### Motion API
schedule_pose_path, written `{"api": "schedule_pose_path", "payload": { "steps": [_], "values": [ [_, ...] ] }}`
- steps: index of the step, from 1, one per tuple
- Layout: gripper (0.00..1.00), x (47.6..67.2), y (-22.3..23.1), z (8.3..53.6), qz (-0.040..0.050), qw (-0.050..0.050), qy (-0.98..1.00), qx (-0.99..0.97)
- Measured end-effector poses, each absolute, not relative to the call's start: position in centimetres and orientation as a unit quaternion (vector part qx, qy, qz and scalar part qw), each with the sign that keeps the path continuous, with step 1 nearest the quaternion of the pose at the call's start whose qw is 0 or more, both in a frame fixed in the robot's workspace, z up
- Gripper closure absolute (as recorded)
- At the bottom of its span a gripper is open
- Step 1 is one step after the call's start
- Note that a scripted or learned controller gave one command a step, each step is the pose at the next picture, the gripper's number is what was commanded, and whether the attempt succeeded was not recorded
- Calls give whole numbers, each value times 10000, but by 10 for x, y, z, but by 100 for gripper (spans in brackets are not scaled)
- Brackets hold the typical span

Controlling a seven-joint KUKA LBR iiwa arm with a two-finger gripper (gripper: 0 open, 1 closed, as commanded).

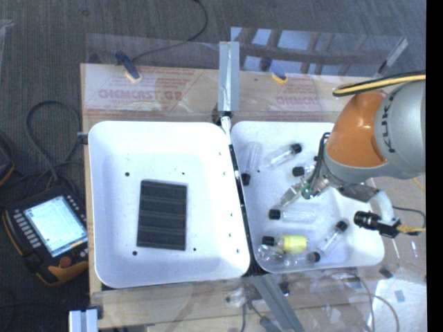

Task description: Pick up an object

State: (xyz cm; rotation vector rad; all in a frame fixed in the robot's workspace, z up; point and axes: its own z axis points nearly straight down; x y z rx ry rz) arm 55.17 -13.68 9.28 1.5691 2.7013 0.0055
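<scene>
Here the arm (377,140) reaches in over the right bin (360,261), and the gripper (306,189) hangs low among a scatter of clear vials with black caps. Whether it has closed on anything I cannot tell, since the wrist hides most of it and the tip is small and blurred. One vial (289,198) lies just beside the tip, perhaps touching it; another (282,155) sits near the bin's far side, a third (333,235) towards the near side, and a yellow piece (295,243) rests by the near rim. The left bin (104,185) holds a dark ribbed block (163,214), well apart from the arm. This looks like the reach-and-descend step, with the grasp itself not settled. Next the move calls for centring on the nearest vial, closing across its narrow body, then lifting straight up, as round glass may roll or slip away
</scene>
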Motion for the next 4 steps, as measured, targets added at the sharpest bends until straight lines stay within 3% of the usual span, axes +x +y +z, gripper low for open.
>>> {"api": "schedule_pose_path", "payload": {
  "steps": [1,2,3,4],
  "values": [
    [0,552,-207,192,-6,-1,8849,4658],
    [0,525,-157,92,8,72,8889,4581],
    [0,509,-224,196,-10,-2,8708,4916],
    [0,497,-139,118,0,-26,9079,4192]
  ]
}}
